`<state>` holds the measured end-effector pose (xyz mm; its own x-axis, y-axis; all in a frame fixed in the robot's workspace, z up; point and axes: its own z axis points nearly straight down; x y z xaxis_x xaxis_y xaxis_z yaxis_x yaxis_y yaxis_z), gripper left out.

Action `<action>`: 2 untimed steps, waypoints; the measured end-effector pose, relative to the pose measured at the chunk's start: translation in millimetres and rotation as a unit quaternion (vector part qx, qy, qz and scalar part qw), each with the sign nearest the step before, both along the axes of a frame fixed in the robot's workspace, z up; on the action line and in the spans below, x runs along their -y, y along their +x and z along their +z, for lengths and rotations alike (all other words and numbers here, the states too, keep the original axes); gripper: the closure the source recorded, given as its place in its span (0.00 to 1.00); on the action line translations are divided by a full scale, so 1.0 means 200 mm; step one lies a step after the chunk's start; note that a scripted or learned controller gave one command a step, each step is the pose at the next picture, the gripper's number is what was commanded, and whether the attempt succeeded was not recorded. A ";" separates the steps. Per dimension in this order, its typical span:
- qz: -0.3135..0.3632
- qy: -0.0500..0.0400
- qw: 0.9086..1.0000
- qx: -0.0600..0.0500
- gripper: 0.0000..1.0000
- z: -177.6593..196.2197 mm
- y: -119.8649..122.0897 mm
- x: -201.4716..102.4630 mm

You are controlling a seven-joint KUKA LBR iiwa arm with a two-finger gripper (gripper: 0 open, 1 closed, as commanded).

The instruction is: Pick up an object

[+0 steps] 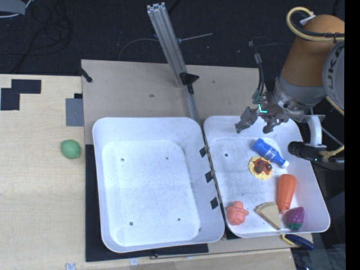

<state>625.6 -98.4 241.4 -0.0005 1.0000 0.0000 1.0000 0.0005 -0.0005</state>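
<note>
The right bin (236,162) holds a blue bottle (268,152), a small yellow plate with red bits (261,167), an orange carrot (286,191), a purple fruit (295,217), a tan bread wedge (270,214) and a pink toy (237,212). My gripper (256,123) hovers over the bin's far edge, just above and left of the blue bottle. Its two fingers are spread apart with nothing between them.
The left bin (112,134) lies beside the right one. A green ball (71,149) rests on the bench at far left. A slanted metal rail (171,46) rises behind the bins. The arm's orange band (309,44) is at upper right.
</note>
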 end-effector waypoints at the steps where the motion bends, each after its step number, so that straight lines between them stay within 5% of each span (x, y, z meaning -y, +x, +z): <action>1: 0.000 0.000 1.000 0.000 0.00 0.00 0.00 0.00; 2: 0.000 0.000 1.000 -0.003 0.00 -0.32 0.00 0.00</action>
